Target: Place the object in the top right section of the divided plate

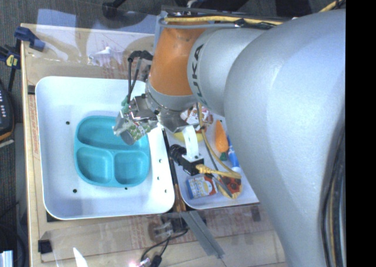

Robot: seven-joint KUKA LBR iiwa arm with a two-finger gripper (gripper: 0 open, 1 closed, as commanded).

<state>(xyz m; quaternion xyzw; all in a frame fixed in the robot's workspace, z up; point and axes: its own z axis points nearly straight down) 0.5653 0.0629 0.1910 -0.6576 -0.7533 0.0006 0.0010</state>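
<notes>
Looking down on a blue divided plate (111, 160) lying flat in the left white bin (53, 101), about in the middle of it, with bare white floor showing to the plate's left, above and below. Counting three sections in the plate: one wide one across the top, two smaller ones side by side under it. Spotting the gripper (130, 126) right over the plate's top right corner, hiding the rim there plus the right end of the wide top section. Can't tell spread or closed on that gripper, sorry, just a grey and green blur at the tip from this angle. Same story for the object to be placed: can't pick it out, can't say held or not. Up and to the right of the plate, seeing the arm's orange band (173, 60), then a massive grey arm casing (276, 113) blocking nearly everything further right. Just right of the plate, past the left bin's rim, catching a slice of the second white bin (194, 203) with a jumble inside: an orange carrot-shaped thing (220, 137), a bit of blue (233, 157) just under it, a printed packet (201, 186) lower down, level with the plate's bottom edge. Under both bins, pale wooden table (100, 227), showing below the plate and along the far left.
</notes>
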